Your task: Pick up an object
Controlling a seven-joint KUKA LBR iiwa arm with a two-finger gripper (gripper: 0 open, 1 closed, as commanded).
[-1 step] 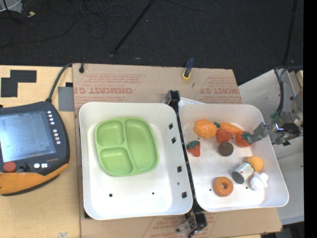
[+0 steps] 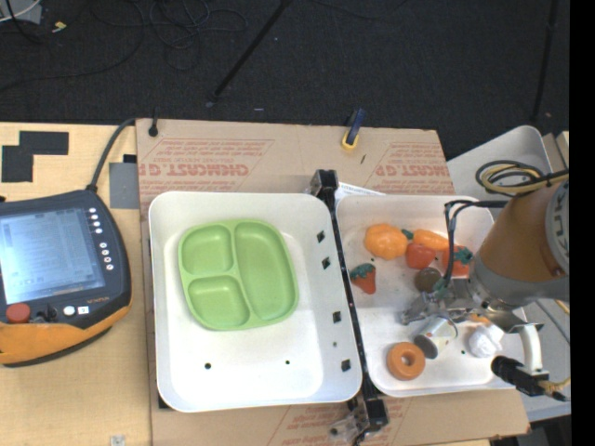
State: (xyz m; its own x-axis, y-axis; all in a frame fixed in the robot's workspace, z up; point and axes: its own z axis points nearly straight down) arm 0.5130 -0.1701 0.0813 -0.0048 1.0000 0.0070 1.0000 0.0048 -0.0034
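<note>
In the right bin (image 2: 372, 388) lie several toy foods: an orange fruit (image 2: 385, 241), an orange carrot-like piece (image 2: 430, 240), a red tomato (image 2: 419, 255), a strawberry (image 2: 363, 278), a brown donut (image 2: 405, 360) and a white piece (image 2: 482, 344). My gripper (image 2: 433, 317) is low in this bin, just above and right of the donut and below the tomato. The grey and orange arm (image 2: 522, 245) comes in from the right and hides the bin's right side. Nothing visibly sits in the gripper.
The left bin (image 2: 177, 360) holds a green divided plate (image 2: 238, 275). A teach pendant (image 2: 58, 269) lies at the far left on the bench. A black divider (image 2: 340, 286) with clips runs between the bins. Cables (image 2: 507, 173) loop at the back right.
</note>
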